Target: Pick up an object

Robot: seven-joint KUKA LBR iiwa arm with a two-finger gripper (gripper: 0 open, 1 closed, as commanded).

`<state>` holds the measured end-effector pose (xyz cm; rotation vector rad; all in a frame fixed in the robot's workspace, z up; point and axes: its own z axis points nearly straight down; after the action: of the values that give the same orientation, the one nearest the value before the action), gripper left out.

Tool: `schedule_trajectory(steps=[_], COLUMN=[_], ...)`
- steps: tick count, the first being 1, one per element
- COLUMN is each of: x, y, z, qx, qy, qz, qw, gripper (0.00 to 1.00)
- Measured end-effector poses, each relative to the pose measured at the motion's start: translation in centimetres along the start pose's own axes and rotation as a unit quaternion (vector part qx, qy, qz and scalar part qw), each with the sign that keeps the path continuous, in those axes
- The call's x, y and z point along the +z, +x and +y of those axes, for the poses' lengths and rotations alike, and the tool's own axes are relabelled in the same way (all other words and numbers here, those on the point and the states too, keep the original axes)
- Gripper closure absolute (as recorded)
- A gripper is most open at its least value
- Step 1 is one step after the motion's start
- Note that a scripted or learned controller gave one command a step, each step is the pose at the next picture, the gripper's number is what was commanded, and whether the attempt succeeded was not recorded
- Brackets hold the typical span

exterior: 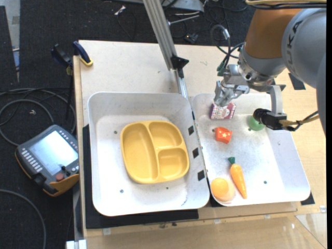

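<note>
Where the gripper (225,104) meets the pink carton (223,111), at 12 o'clock in the right bin (290,160), finger spread and grasp cannot be determined. Count: one carton, one red piece (223,134), one carrot (238,179), one orange ball (223,189); one green item (254,122) partly hidden.

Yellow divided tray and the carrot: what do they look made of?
Yellow divided tray: looks like moulded plastic, semi-matte; one even colour, rounded compartment walls, soft highlights. Carrot: likely a plastic toy, smooth and slightly glossy; uniform orange with a small green top. The camera view leaves rubber or foam open for it.
</note>
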<state>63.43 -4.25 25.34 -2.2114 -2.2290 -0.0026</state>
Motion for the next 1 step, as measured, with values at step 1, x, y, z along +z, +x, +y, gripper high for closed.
schedule_trajectory(steps=[1], x=[0.92], y=[5.29], z=[-1.66], qx=[0.0], qy=[0.001], qz=[0.0], qw=[1.0], gripper=[1.0])
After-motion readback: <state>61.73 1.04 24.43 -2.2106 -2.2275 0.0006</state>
